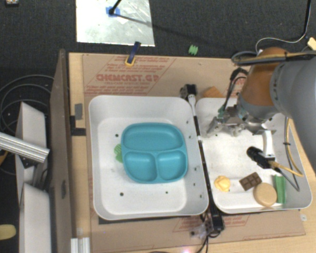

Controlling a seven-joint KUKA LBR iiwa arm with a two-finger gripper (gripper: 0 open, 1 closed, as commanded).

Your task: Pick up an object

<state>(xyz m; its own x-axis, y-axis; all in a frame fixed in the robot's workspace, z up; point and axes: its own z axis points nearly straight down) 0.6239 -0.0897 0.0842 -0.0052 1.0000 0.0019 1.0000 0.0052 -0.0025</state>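
The jaws (215, 126) hover low over the right bin (226, 157), whether apart or together I cannot tell, in the approach step. Next move, likely: reach the yellow piece (222, 183) near the front

Grey KUKA arm (297, 86) entering from the right, its orange band (257, 86) above the wrist. The metal two-finger gripper (217, 124) points left and downward, held low; finger state is not discernible.
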